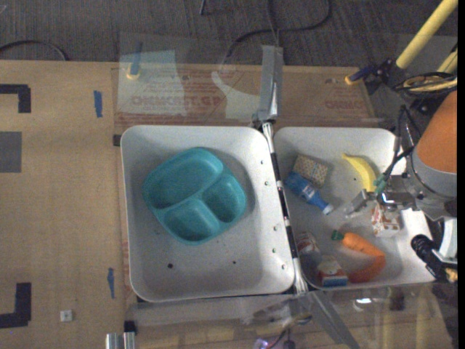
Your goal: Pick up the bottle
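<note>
I see brown cardboard-covered bench (58, 217), blue tape marks (97, 104), black corner markers. Beyond far edge: dark grey carpet (109, 9), looping black cables (298, 6).

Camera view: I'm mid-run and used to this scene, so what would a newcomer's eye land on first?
Probably the big teal divided plate, alone in the left bin. Next, the cluttered right bin: the blue bottle lies on its side near the left wall, with a banana beyond it and a carrot nearer the front. The arm's pincer hovers between banana and carrot, right of the bottle.
</note>
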Available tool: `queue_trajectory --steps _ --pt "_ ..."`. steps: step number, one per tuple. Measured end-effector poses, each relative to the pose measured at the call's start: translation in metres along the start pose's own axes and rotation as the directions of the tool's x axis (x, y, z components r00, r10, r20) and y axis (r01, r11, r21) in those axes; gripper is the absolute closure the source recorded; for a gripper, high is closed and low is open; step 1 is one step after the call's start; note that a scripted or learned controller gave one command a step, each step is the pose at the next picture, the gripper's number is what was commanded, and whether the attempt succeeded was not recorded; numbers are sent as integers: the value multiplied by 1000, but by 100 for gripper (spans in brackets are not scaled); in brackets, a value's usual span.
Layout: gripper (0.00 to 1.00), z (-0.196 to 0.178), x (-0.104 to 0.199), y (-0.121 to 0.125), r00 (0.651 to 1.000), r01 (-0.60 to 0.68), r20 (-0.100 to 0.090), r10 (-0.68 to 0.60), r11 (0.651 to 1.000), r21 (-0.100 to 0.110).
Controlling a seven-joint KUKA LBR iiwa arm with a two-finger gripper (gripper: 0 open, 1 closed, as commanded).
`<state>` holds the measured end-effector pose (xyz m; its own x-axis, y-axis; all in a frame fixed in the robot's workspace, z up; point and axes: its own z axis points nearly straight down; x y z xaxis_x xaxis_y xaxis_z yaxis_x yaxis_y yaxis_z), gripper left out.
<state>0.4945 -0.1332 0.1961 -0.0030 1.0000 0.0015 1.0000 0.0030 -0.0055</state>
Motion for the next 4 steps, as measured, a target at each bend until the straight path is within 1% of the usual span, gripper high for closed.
queue_trajectory --steps 1,2,3,4 --pt "0 65 19 80 976 216 3 -216 976 -4" --pt "0 108 19 50 998 -55 -1 55 998 -13" --pt "0 108 30 104 999 -34 5 34 999 -13" --pt "100 99 28 105 999 -34 8 35 999 -14"
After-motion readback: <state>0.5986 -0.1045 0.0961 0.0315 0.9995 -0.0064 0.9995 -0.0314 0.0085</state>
